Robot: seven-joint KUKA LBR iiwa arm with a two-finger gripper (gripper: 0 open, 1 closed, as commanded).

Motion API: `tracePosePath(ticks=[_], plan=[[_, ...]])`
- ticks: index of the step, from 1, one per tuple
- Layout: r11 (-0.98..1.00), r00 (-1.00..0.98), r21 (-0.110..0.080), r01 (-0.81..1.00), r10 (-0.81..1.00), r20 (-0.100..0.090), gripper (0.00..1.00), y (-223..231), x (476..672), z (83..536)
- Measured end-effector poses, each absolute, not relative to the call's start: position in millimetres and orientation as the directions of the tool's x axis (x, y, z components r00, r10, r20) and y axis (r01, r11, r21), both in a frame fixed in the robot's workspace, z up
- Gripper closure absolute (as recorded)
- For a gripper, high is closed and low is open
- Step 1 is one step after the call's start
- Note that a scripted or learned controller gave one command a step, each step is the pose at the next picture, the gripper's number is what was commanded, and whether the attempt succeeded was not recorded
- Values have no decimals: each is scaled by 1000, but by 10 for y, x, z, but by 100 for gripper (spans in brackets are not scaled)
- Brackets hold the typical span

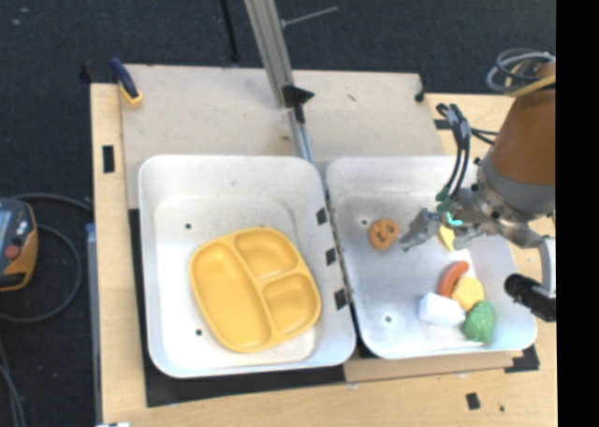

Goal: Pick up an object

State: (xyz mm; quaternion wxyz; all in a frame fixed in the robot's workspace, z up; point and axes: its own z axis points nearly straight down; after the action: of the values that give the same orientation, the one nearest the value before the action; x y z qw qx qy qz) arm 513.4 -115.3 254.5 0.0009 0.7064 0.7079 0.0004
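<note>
Hovering at the right of the frame, the gripper [432,226] is positioned over the right bin [393,322]. Its jaws appear spread and empty, though blurred. A pretzel-like toy [382,233] lies just left; a descent onto it is called for.

Yellow divided tray [255,287] (three compartments) in left bin [164,191]

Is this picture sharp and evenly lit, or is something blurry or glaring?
Camera view: soft and a little grainy overall; light is even, with weak shadows under the yellow plate and the toys. The white bins look bright but not washed out. The claw is smeared, so its fine detail is lost.
</note>
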Motion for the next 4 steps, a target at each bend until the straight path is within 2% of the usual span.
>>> tracePosePath(ticks=[1,2,4], plan=[[2,-2,2,1000,1000,-1,0,-1153,5135,2547],[0,0,-4,1000,1000,0,0,-1117,5150,1924],[-1,1,0,1000,1000,-2,0,-1031,5151,992]])
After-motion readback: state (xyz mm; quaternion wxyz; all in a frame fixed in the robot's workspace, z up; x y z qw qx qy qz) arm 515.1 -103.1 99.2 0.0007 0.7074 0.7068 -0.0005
